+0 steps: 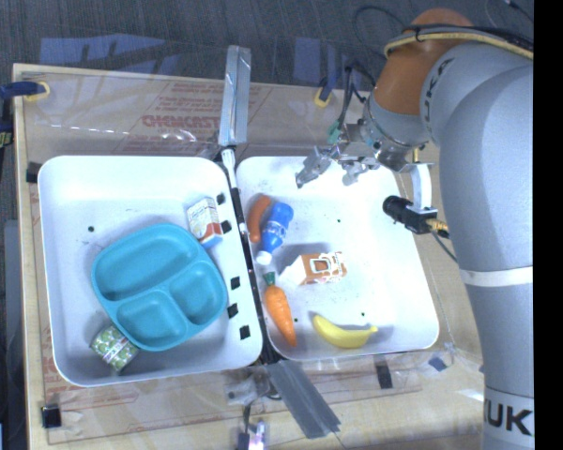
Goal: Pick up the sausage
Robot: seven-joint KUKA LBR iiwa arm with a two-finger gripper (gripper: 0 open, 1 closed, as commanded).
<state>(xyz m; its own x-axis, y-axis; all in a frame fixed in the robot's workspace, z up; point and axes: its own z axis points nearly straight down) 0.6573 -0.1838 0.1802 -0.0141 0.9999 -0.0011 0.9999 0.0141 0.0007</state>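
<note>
The sausage (pixel 255 216), a short reddish-brown link, lies against the left wall of the right bin (pixel 408 279), touching a blue bottle (pixel 275 228) on its right. My gripper (pixel 333 170) hangs over the far part of the right bin, to the right of the sausage and further back. Its fingers (pixel 310 171) are spread open with nothing between them.
The right bin also holds a carrot (pixel 281 314), a banana (pixel 344 331) and a small orange-and-white box (pixel 321 267). In the left bin (pixel 66 195) are a blue divided plate (pixel 159 289), a small carton (pixel 204 219) and a green can (pixel 113 347).
</note>
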